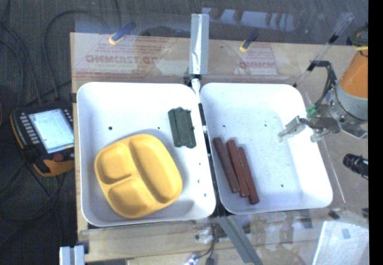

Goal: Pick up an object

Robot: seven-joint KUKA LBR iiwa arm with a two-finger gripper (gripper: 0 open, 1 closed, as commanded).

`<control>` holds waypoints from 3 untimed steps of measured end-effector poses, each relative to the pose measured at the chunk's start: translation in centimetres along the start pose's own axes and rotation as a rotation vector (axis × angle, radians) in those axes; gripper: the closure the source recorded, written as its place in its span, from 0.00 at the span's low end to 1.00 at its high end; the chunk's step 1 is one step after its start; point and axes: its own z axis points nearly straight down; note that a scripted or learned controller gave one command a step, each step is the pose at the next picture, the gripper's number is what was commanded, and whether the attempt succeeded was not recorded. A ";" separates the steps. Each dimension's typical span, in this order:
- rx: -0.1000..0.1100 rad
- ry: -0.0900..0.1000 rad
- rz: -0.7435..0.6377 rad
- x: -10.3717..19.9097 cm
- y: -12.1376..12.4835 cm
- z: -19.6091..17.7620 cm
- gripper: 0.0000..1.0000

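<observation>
- The claw hangs at the 3 o'clock edge of the right bin, carrying nothing; how far it is parted cannot be told.
- The step in hand looks like the approach: nothing is lifted yet.
- Nearest candidate: three brown sticks, long, flat and matte, lying side by side toward 7 o'clock in that bin.
- The next move likely calls for travel toward 8 o'clock, then a descent across their narrow width.
- In the left bin lie a glossy yellow divided plate, rounded and three-sectioned, and a dark green block, dull and rectangular.
</observation>
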 end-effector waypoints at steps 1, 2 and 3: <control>0.000 -0.003 0.033 8.0 4.6 11.3 0.00; -0.039 -0.020 -0.071 9.6 -0.8 11.8 0.00; -0.027 -0.009 -0.078 10.1 -0.9 11.0 1.00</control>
